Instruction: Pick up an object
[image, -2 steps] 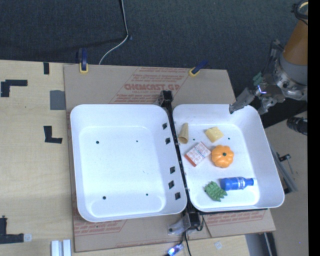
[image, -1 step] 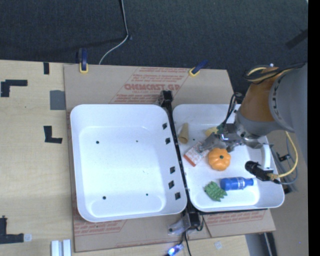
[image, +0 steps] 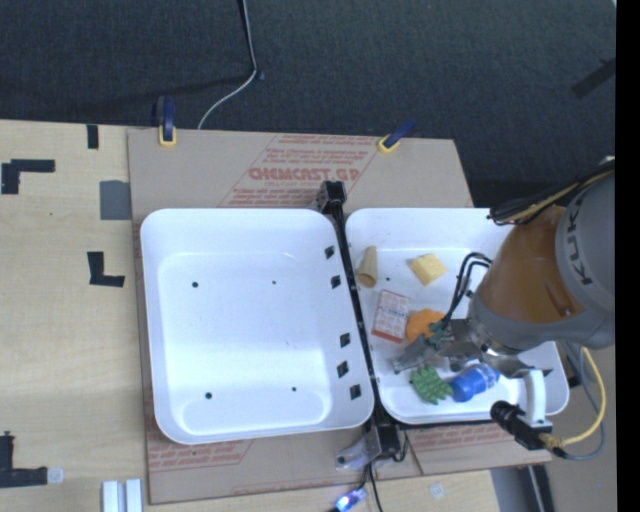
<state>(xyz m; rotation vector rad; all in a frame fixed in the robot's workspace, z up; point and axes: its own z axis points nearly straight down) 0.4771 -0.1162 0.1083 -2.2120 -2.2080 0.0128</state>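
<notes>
Jaws (image: 420, 352), state unclear, crowded by orange object (image: 424, 322), green toy (image: 428, 384), blue bottle (image: 472, 382).

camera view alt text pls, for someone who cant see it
A grey and orange robot arm reaches from the right into the right bin, its gripper low among small objects: a green toy, blue bottle, yellow block. The left bin lies alongside.

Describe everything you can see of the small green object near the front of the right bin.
The small green knobbly object looks like soft plastic or rubber, bright green with a bumpy outline. It lies flat on the floor of the right white bin, near its front wall. A blue rounded object sits against its right side, and the gripper hangs just above it.
</notes>
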